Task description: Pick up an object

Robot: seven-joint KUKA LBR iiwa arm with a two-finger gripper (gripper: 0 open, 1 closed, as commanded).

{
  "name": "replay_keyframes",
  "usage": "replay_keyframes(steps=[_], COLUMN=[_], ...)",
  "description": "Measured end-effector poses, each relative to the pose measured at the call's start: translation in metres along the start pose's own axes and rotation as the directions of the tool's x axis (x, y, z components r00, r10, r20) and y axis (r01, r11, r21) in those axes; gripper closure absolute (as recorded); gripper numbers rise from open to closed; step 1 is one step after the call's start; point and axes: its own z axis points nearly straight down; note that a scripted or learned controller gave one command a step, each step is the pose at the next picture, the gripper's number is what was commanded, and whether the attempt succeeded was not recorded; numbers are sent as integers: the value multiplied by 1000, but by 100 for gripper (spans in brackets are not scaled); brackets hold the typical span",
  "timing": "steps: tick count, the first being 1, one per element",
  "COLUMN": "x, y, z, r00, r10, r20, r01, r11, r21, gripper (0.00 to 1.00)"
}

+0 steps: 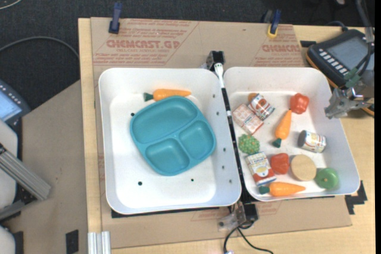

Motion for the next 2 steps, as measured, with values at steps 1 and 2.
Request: replay_keyframes(steps=[1, 2], x=[-107, -36], y=[0, 4], z=[79, 31], r00=[1000, 1000], r10=[6, -12], r20=[2, 1], r01=[-6, 12], r11=[1000, 1000], r21=[3, -11], gripper=[100, 100])
